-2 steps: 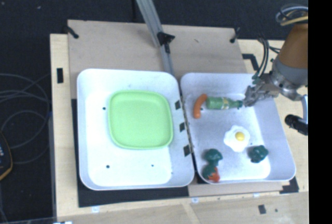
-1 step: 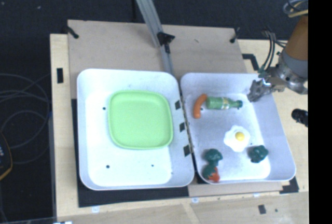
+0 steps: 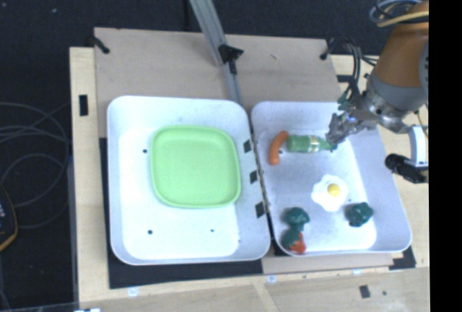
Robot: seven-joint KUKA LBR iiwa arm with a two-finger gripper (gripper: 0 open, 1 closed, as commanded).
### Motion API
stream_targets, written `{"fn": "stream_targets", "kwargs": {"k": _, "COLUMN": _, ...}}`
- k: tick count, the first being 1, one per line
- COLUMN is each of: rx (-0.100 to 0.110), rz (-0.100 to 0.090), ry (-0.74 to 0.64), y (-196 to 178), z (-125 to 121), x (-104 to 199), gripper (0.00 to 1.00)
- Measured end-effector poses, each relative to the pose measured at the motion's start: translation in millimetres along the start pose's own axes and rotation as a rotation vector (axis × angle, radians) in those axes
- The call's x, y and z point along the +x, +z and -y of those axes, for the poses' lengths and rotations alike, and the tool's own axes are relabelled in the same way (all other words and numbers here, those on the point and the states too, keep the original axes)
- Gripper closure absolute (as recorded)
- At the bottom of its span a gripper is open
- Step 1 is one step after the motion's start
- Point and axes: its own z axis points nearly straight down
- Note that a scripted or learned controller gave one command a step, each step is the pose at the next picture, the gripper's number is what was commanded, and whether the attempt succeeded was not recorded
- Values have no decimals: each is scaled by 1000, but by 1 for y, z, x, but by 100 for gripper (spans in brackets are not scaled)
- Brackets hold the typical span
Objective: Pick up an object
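Pincer [image 3: 336,134] low in right bin [image 3: 375,159], touching right end of green bottle [image 3: 304,144], likely lining up grasp; finger state: cannot tell. Bottle lies flat beside orange sausage [image 3: 275,147]. Fried egg [image 3: 330,193] nearer front.

- My gripper [image 3: 334,136] is down in the right bin [image 3: 382,180], in its upper part, right at the end of the green bottle [image 3: 304,144] lying on its side.
- Just left of that bottle, touching it, there's an orange sausage [image 3: 275,148] near the bin's left wall.
- Lower in the frame: a fried egg [image 3: 330,193], white with a yellow yolk, sits mid-bin.
- Bottom right, a dark green piece [image 3: 359,213] just beside the egg.
- Bottom left of this bin, another green piece [image 3: 294,217] with a red bit [image 3: 295,243] below it.
- Over in the left bin [image 3: 130,180], a light green plate [image 3: 195,165] lies flat.
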Motion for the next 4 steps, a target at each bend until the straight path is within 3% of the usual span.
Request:
{"fn": "stream_targets", "kwargs": {"k": 3, "rx": 0, "rz": -1, "ry": -2, "y": -18, "z": 27, "x": 177, "gripper": 100}}
{"fn": "stream_targets", "kwargs": {"k": 4, "rx": -1, "rz": -1, "ry": -2, "y": -28, "z": 46, "x": 230, "gripper": 100}}
